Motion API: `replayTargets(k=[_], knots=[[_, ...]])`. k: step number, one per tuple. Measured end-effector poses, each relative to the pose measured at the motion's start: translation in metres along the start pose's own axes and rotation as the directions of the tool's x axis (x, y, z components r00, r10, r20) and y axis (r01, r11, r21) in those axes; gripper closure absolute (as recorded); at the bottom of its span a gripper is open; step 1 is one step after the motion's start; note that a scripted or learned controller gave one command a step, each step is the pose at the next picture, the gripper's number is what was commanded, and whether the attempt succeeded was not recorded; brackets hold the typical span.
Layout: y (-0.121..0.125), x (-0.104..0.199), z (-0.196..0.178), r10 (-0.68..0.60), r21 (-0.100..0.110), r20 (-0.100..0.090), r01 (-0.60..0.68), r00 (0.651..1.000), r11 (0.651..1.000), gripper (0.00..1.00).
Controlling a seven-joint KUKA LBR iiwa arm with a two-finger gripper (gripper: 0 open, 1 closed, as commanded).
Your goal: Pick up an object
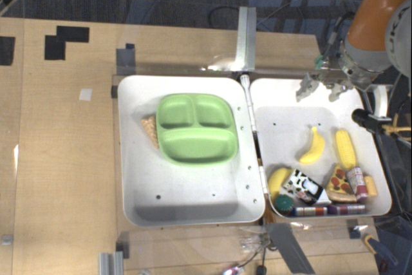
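My gripper hangs over the far edge of the right bin, open, with nothing between its two grey fingers. Below it in the bin lie a yellow banana and an ear of corn. Along the near edge sit a yellow fruit, a black-and-white box, a pizza slice, a small bottle, a teal round item and a marker.
The left bin holds a green divided plate with a tan waffle-like piece sticking out from under its left side. A metal post stands behind the divider between the bins.
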State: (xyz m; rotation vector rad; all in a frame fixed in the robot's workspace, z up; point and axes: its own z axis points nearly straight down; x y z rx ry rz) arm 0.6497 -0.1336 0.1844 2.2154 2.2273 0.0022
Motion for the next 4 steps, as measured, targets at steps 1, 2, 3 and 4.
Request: replayTargets(k=[1,2,3,4], knots=[[-0.065,-0.016,0.077,0.003,0.002,0.0,-0.003,1.0,1.0,0.0],[-0.083,-0.04,0.094,-0.203,-0.014,0.004,0.203,0.979,0.979,0.0],[-0.081,-0.039,0.084,-0.201,-0.018,0.002,0.201,0.98,0.979,1.0],[-0.07,0.065,0.001,-0.227,-0.002,0.001,0.227,0.974,0.974,1.0]])
